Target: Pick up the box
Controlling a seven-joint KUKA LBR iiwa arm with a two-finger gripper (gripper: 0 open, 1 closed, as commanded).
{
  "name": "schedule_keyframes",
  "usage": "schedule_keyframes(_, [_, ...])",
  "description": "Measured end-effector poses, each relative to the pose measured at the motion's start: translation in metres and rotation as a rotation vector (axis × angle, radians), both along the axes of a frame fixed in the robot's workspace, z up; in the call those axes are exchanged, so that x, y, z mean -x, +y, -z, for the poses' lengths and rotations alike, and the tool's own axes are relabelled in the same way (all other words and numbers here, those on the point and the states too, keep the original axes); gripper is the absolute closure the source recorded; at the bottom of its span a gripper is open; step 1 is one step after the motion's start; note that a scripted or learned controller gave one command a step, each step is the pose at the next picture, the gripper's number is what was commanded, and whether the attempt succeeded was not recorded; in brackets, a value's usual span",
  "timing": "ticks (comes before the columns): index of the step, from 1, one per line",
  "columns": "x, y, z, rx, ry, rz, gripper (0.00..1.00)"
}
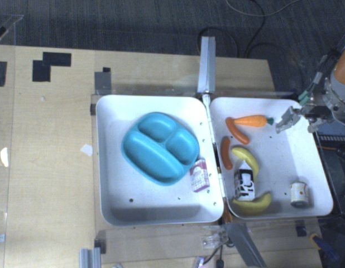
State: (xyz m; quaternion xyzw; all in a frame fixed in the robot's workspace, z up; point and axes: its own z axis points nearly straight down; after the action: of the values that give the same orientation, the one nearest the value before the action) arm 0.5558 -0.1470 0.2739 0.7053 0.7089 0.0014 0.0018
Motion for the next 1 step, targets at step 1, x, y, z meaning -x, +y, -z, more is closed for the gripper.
schedule_keyframes(1, [0.0244, -0.0580, 0.1613, -0.001, 0.003, 0.203, 0.00])
